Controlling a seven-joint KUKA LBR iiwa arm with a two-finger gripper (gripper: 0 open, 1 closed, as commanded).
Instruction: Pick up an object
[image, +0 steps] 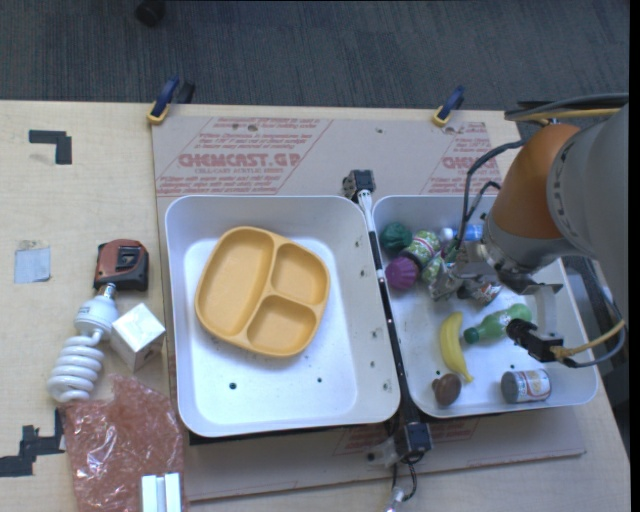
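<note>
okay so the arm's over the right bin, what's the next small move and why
Probably a short straight descent. The end effector sits among crowded items at the right bin's top, beside the purple ball, with nothing visibly held; the banana lies apart, lower down.

The arm (560, 190) runs off the right edge and hides the right bin's (570, 395) far right corner; its gripper's (470, 275) fingers are indistinct among clutter.

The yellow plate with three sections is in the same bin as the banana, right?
Not quite. The camera view shows the yellow plate alone in the left bin. The banana lies in the right bin, next to a green bottle and a small can.
</note>
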